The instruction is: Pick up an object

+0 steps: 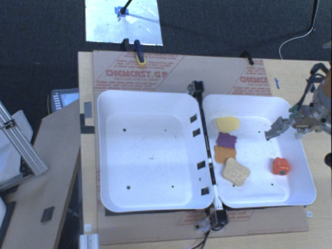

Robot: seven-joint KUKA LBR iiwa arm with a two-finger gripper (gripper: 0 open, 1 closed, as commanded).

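Brown board [155,69] under two bins [150,100]

five items [226,140] lie in the right bin [298,191], left bin [109,191] beside it.

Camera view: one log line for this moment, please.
pincer over right bin, nothing seen held | orange object nearest | yellow, purple, tan pieces by divider

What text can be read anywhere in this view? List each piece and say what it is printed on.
"CHEMCAST GP" in red, on the brown sheet under the two white bins, at its far left.
The same red print, only partly readable, on that sheet at the far right, beyond the right bin.
More red print at the sheet's near edge: too cut off by the bins to read.
No readable text on the toy foods or the gripper.
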